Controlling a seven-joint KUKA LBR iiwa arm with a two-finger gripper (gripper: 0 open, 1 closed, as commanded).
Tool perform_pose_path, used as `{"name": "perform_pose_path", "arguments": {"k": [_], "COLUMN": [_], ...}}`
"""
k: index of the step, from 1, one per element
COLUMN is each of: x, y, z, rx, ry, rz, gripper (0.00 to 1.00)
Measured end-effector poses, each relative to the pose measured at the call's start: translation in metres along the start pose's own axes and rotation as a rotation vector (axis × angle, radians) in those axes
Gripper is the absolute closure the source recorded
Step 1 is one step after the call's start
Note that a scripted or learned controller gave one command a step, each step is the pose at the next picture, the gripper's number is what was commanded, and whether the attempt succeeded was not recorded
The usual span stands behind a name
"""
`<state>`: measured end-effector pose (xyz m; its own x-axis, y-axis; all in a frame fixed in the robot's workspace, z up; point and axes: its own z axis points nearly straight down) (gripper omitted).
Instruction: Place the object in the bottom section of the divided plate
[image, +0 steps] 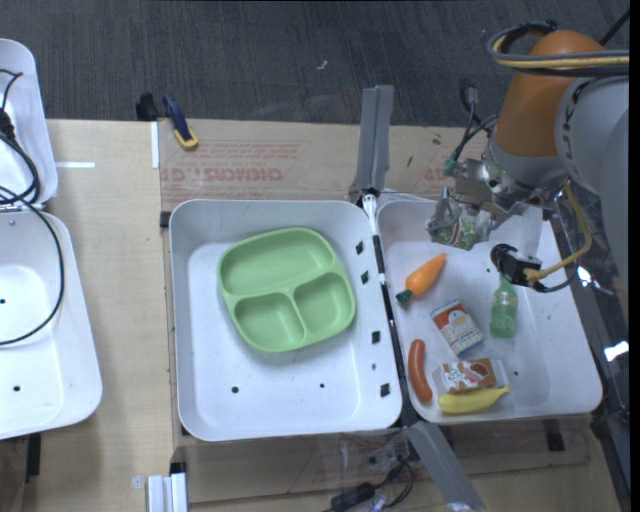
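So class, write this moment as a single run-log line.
gripper: over right bin's top corner | grasp: cannot tell | divided plate: in left bin | carrot, banana: right bin

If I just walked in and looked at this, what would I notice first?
Probably the big green divided plate lying in the left white bin, with nothing in its sections. Next, the toy food in the right bin: an orange carrot, a red sausage, a yellow banana and a green bottle. Above them, the grey arm with its orange band reaches in with its hand over that bin's far corner.
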<state>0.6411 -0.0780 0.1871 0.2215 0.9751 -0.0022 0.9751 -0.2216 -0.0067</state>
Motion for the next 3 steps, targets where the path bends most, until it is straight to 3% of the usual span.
{"name": "perform_pose_path", "arguments": {"k": [1, 2, 3], "x": [0.057, 0.107, 0.200], "y": [0.005, -0.006, -0.027], "z": [0.000, -0.001, -0.032], "rx": [-0.001, -0.001, -0.004], "ry": [-0.001, -0.001, -0.002], "rz": [-0.053, -0.313, -0.504], "gripper": [1.00, 1.00, 1.00]}}
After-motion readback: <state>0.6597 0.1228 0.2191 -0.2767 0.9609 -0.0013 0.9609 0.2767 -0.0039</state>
